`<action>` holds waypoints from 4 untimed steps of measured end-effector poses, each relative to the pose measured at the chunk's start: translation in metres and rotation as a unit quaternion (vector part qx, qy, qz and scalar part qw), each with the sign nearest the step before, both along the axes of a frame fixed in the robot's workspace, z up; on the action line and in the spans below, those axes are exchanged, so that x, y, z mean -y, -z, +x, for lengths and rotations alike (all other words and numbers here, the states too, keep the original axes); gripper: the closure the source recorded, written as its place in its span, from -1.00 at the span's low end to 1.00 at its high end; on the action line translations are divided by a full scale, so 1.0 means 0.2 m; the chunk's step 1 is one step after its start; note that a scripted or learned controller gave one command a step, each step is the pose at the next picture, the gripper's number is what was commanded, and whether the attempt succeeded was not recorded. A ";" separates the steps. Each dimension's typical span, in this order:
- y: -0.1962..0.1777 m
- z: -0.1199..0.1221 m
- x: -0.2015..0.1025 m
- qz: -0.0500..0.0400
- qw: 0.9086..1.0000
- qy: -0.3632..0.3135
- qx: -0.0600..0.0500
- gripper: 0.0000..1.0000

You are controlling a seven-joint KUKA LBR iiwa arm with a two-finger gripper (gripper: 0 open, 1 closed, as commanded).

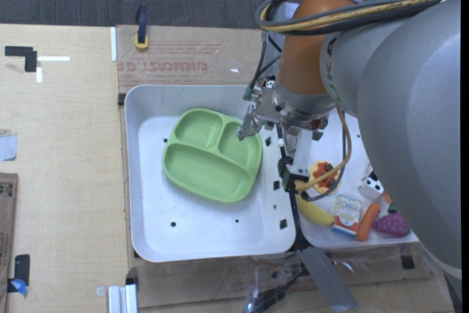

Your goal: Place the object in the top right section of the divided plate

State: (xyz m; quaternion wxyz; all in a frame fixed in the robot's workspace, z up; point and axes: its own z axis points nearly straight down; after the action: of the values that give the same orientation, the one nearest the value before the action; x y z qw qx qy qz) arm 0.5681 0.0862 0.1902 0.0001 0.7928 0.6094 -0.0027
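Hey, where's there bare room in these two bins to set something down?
The left bin has bare floor along its near edge, below the green divided plate, and a strip on the plate's left. The plate's compartments look bare, though the claw hangs over its upper right section. The right bin is crowded: banana, carrot, grapes, small carton.

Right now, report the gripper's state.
Gripper: over the top right section of the green divided plate; open or shut cannot be told.
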 end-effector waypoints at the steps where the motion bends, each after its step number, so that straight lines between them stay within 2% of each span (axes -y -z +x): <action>1: -0.04 0.00 0.01 -0.001 1.000 0.000 -0.002 1.00; 2: -0.04 0.00 0.00 -0.002 1.000 0.000 -0.002 -1.00; 3: -0.16 -0.02 0.57 0.000 1.000 -0.017 0.001 -1.00; 4: -0.48 0.02 0.84 0.001 0.994 -0.110 0.001 -1.00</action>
State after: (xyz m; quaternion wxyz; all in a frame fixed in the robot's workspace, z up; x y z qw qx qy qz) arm 0.5724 -0.0825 0.2866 0.0005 0.7211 0.6929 -0.0014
